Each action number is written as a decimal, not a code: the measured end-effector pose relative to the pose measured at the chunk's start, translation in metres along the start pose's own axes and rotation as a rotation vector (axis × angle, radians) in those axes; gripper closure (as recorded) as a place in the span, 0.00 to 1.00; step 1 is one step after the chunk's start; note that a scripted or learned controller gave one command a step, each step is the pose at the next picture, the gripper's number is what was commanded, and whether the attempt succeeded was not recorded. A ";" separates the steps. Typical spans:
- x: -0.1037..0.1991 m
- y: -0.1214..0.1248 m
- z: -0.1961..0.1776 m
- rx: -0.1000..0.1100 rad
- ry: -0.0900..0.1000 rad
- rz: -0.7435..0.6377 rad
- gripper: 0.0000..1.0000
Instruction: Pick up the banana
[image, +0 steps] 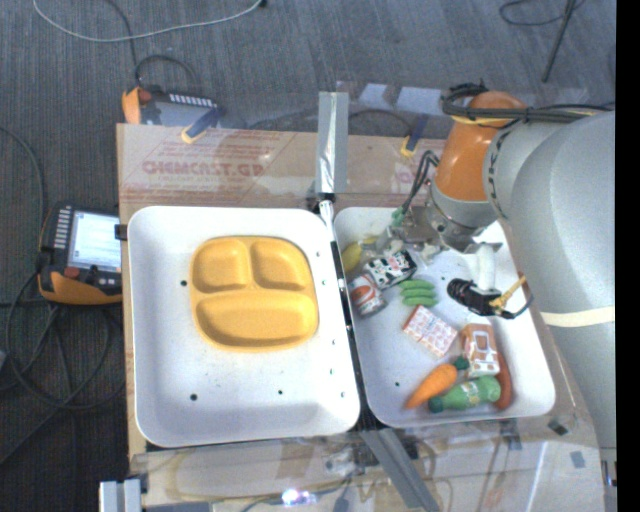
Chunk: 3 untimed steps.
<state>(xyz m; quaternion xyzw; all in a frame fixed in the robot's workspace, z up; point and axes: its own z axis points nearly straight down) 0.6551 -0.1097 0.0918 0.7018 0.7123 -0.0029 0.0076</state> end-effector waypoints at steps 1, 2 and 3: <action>0.008 0.013 0.003 0.016 0.010 0.377 0.00; 0.008 0.014 -0.006 0.011 0.003 0.377 1.00; 0.046 0.014 -0.105 0.009 0.012 0.639 1.00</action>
